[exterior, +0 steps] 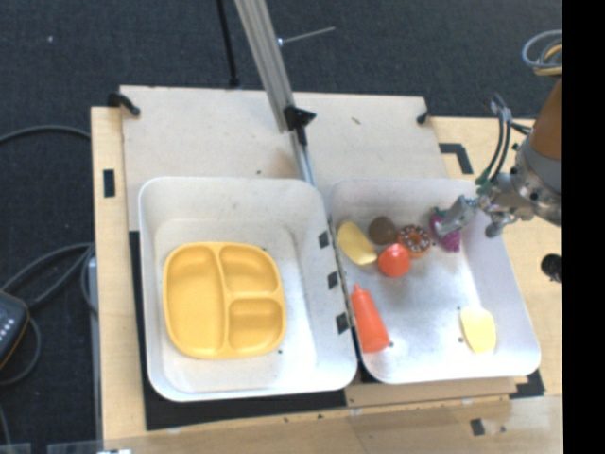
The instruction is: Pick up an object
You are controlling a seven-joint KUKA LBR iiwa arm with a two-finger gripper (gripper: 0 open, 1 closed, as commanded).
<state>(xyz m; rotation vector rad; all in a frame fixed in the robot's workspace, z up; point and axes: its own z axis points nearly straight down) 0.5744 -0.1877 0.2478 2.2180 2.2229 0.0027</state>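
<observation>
**End effector over a crowded corner of the right bin**

From where I stand, the end effector (452, 221) is low at the upper right part of the right bin (506, 296), just beside a small purple thing (450, 240). I cannot tell what grip it has or whether it has hold of anything; the metal parts and the purple thing run together there.

The things to pick lie in this bin: a pale yellow piece (356, 243), a brown ball (382, 228), a dark red ring (414, 238) and an orange-red ball (394, 260) close together in a row, a red carrot-like piece (370, 319) by the left wall, and a yellow piece (478, 330) apart near the front. The left bin (307, 253) holds a yellow divided plate (225, 299).

The risk, I think, is the crowding. A closing grip may push the purple thing against the ring, or catch two at once, and round things can roll away. A descent near the bin wall could also strike it.

The arm (544, 154) is cut off at the right edge. What the purple thing really is, I cannot make out.
</observation>
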